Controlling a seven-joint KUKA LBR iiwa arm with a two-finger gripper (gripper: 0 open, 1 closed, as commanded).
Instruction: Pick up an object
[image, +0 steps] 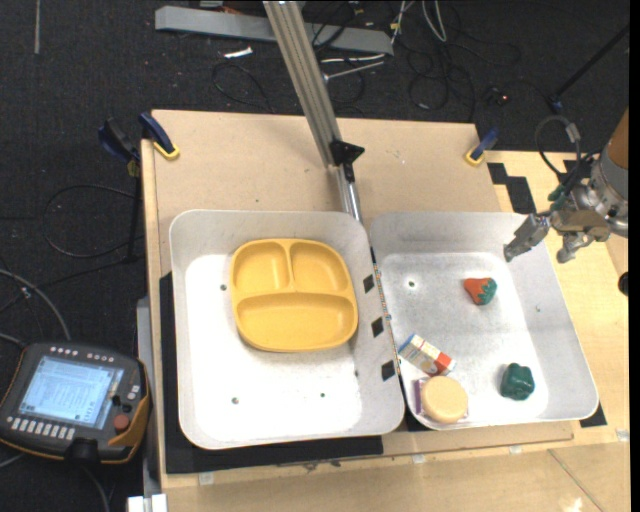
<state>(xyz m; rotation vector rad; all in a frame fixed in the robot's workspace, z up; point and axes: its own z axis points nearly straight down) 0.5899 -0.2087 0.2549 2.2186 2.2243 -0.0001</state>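
A: Right bin (560, 330) contents?
B: Strawberry (481, 290), green lump (517, 381), printed carton (425, 353) (text unreadable), round tan disc (444, 399).
A: Gripper (546, 243)?
B: Fingers spread, empty, over the bin's far right rim.

Even overhead light falls across the bench (260, 160), leaving the two white bins (290, 400) bright with mild glare on their floors and only short, soft shadows beneath their contents. The dark floor (70, 200) around the frame's edges stays dim. Focus is reasonably sharp throughout, with slight graininess.
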